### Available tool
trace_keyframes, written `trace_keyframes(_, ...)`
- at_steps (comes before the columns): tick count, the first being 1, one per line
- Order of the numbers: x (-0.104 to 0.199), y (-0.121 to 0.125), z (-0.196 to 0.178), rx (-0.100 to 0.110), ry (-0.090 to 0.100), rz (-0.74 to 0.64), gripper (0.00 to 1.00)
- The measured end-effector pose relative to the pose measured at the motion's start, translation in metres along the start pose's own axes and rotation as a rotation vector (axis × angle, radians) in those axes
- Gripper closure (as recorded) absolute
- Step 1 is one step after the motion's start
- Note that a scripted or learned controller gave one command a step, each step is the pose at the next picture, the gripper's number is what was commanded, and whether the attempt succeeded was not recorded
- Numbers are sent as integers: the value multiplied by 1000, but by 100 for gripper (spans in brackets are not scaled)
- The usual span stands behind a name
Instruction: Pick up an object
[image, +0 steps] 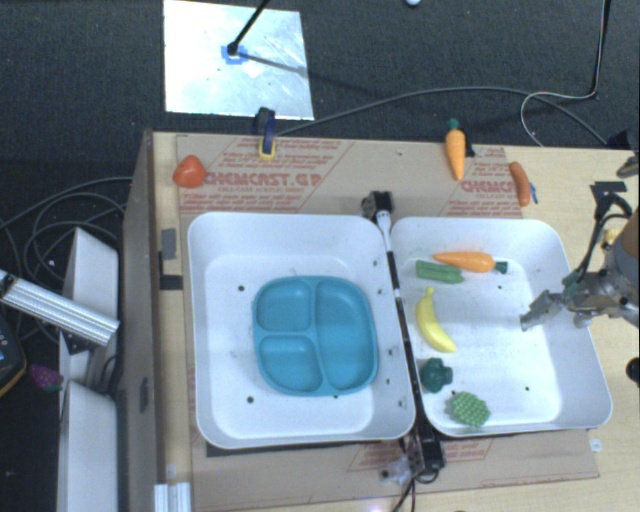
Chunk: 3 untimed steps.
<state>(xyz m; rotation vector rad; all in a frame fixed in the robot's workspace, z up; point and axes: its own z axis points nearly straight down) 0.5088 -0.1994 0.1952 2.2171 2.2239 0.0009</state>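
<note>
Reaching in, camera view: the gripper (532, 316) hangs over the right side of the right bin (575, 350), its grey tip aimed toward the toys on the bin's other side.
Jaws: cannot tell whether they stand spread or pressed together; the tip is a small blurred grey shape and nothing shows between its fingers.
Nearest target: the banana (433, 321) lies well ahead of the jaws, across bare bin floor, lengthwise along the divider.
Other targets: the carrot (468, 261) and the green pod (438, 271) lie ahead and above the jaws, touching or nearly so; the dark green piece (435, 375) and the light green knobbly piece (468, 408) lie ahead and below.
Left bin: the blue divided plate (315, 334) sits far beyond the jaws, past the divider.
Risk 1: closing here would likely catch only air, since no toy lies under the tip.
Risk 2: the banana's curved, smooth skin may squirt sideways if the fingers land off its middle.
Risk 3: going for the carrot may nudge the green pod, since the 2 lie so close.
Risk 4: toys near the divider wall leave little room for a finger on that side.
</note>
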Motion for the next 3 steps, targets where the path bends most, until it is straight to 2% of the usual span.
trace_keyframes(1,48,62,30,0,1,-1,0)
trace_keyframes(2,87,138,100,0,1,-1,0)
trace_keyframes(3,87,138,89,0,0,-4,100)
